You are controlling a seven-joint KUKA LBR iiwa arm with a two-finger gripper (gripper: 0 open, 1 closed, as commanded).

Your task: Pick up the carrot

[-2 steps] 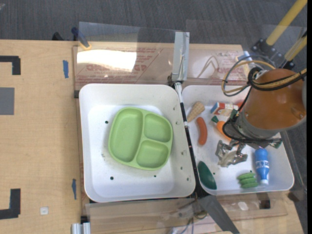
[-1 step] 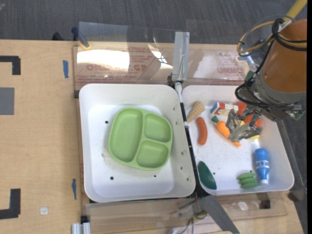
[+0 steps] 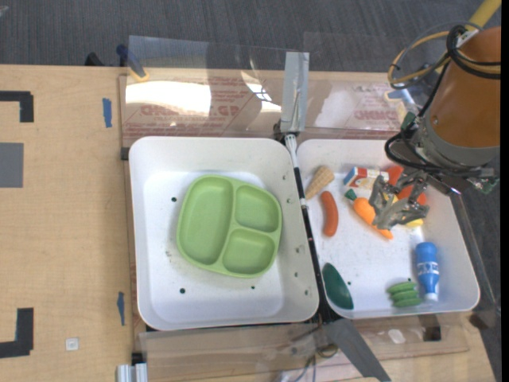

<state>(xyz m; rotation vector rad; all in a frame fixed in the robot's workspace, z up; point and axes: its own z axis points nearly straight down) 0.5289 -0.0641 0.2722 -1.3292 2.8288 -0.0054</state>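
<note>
The carrot (image 3: 367,212) is a small orange piece lying in the right bin (image 3: 457,237), towards its upper middle, with its thin end pointing down and right. My gripper (image 3: 395,205) hangs right over the carrot's right part and covers some of it. From this height I cannot see whether it touches the carrot. The grey arm with its orange band (image 3: 475,94) comes in from the upper right.
Around the carrot lie a red sausage (image 3: 329,213), a tan cone-like piece (image 3: 320,180), a red, white and blue item (image 3: 362,177) and a yellow bit (image 3: 411,225). Nearer the front are a blue bottle (image 3: 427,269), green pods (image 3: 404,293) and a dark green piece (image 3: 337,286). The left bin (image 3: 151,181) holds a green divided plate (image 3: 231,225).
</note>
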